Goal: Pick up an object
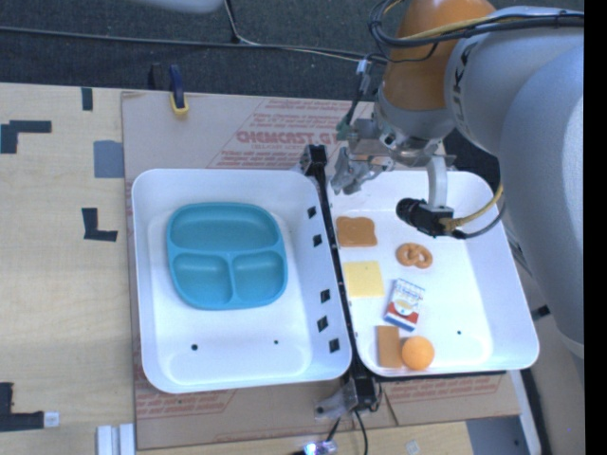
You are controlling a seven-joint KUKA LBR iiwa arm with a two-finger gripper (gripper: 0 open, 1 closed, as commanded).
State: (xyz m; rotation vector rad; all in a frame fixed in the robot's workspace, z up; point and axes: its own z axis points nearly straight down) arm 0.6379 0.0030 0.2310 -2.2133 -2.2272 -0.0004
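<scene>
A grey robot arm (517, 83) with an orange band is reaching in from three o'clock, and its gripper (353, 173) is hanging over the far left corner of the right bin (474, 335), at about twelve o'clock within that bin. Whether the gripper is apart or together, I cannot tell; the metal parts are blurring together.

Nothing is sitting in the gripper. The nearest item, a brown toast slice (357, 231), is lying flat on the bin floor just toward six o'clock from the gripper, apart from it.

The right bin is holding several toy foods. Toward six o'clock from the toast, a yellow cheese square (363, 279) is lying flat. A small pretzel (414, 254) is resting toward three o'clock from the toast. A white carton with red and blue print (406, 303) is lying near the bin's middle. At the bin's six o'clock edge, a tan cracker (387, 346) is lying just beside an orange ball (417, 353).

The left bin (161, 349) is holding a blue divided plate (228, 255) with three compartments, sitting flat near its centre.
</scene>
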